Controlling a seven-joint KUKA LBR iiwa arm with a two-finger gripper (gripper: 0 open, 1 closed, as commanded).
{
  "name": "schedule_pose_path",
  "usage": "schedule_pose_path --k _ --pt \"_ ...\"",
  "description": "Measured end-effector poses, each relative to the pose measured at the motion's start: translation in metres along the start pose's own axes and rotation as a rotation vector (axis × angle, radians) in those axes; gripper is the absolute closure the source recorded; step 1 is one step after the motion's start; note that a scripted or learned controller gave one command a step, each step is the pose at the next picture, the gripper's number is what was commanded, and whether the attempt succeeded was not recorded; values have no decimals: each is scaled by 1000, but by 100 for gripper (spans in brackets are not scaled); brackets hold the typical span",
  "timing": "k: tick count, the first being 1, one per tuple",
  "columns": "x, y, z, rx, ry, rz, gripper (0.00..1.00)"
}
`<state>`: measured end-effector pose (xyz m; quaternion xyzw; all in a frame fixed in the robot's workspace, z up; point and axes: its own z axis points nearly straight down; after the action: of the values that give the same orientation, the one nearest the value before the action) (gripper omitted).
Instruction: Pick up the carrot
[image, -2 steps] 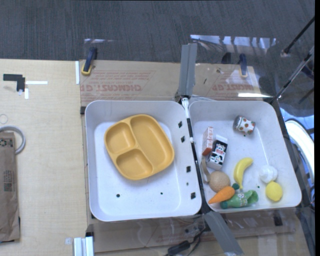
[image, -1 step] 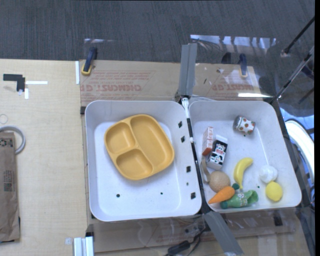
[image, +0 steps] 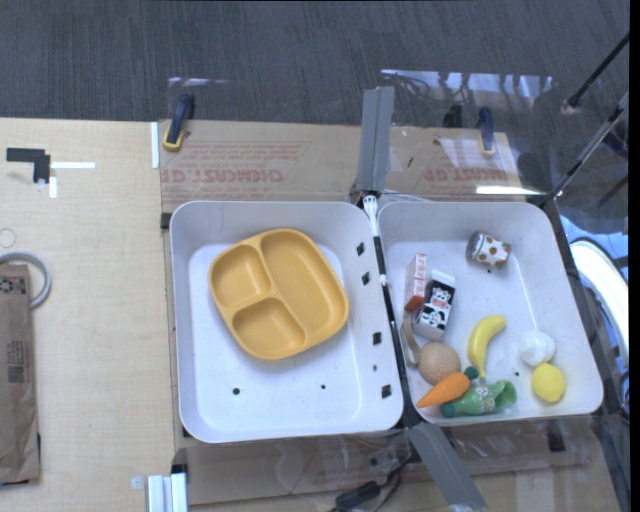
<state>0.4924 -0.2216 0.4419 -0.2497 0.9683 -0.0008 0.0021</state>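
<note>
In the left bin (image: 190, 330) lies a yellow divided plate (image: 278, 292). The right bin (image: 565, 300) holds the carrot (image: 443, 389) at its near edge, touching a beige ball (image: 438, 361) and green leaves (image: 482, 398). A banana (image: 484, 342) and a lemon (image: 547, 382) lie further right. The state of the hand I cannot tell.

the carrot (image: 443, 389) lies hemmed by a potato (image: 438, 362), green toy (image: 482, 398) and bin wall (image: 404, 400)

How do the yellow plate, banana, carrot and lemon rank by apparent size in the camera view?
1. yellow plate, by far the largest
2. banana and carrot, too alike to separate
3. lemon, smallest
</note>
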Motion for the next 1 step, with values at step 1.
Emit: schedule_pose_path --k 1 --pt "5 3 0 -2 1 -157 0"
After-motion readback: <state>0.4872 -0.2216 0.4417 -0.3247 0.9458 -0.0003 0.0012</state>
